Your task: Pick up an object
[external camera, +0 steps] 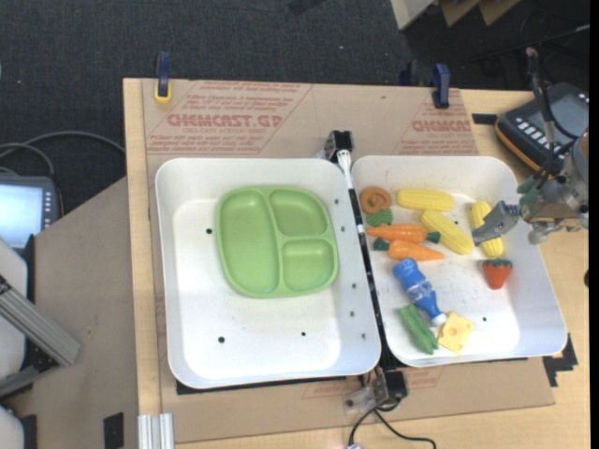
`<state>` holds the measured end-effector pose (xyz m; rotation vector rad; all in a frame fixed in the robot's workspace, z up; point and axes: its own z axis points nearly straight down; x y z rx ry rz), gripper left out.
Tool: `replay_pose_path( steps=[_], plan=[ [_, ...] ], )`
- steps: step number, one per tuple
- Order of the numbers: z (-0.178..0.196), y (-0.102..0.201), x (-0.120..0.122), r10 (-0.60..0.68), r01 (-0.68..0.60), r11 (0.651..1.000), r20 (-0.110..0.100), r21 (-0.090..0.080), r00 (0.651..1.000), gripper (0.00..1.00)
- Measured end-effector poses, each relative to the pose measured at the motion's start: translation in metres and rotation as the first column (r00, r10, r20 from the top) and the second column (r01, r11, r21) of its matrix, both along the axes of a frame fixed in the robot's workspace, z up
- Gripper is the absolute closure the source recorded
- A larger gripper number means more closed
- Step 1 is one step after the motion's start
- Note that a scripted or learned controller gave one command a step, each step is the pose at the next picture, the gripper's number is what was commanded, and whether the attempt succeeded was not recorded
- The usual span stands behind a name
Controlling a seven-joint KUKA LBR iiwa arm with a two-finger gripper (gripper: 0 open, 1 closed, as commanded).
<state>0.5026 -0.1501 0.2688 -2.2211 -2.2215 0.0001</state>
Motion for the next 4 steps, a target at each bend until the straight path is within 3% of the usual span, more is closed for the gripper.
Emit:
replay_pose_path(
  steps=[1,2,3,4],
  plan=[
    [-0.177,-0.068,0.036,-0.003,0.003,1.000,-0.008,0.003,1.000,0.00],
    [-0.185,-0.028,0.113,0.006,-0.006,1.000,0.005,0.000,1.000,0.00],
    [-0.186,0.025,0.160,0.006,-0.006,1.000,-0.024,-0.004,1.000,0.00],
    [-0.178,0.026,0.159,0.002,-0.002,1.000,-0.024,0.003,1.000,1.00]
  ],
)
